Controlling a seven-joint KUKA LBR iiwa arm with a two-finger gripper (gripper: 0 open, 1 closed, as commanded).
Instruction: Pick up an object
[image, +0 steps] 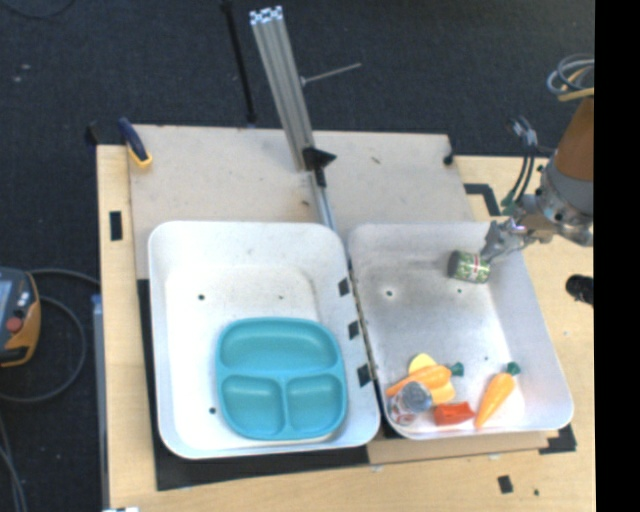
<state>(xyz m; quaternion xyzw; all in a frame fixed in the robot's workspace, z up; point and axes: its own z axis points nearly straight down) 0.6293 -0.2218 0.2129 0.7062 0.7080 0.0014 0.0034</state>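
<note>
A small green and silver can (468, 266) lies near the far side of the right bin (530, 320). My gripper (498, 243) hangs just to the can's upper right, at the bin's far right rim, with its tip right beside the can. Whether it touches the can is unclear. At the near end of the right bin lies a cluster of toy food: an orange carrot (495, 395), a yellow and orange piece (428, 374), a red piece (453, 412) and a round grey and red piece (410, 400).
The left bin (190, 270) holds a blue divided tray (282, 378) in its near half. A slanted aluminium post (285, 85) rises behind the bins. The arm's orange band (575, 140) stands at the right edge.
</note>
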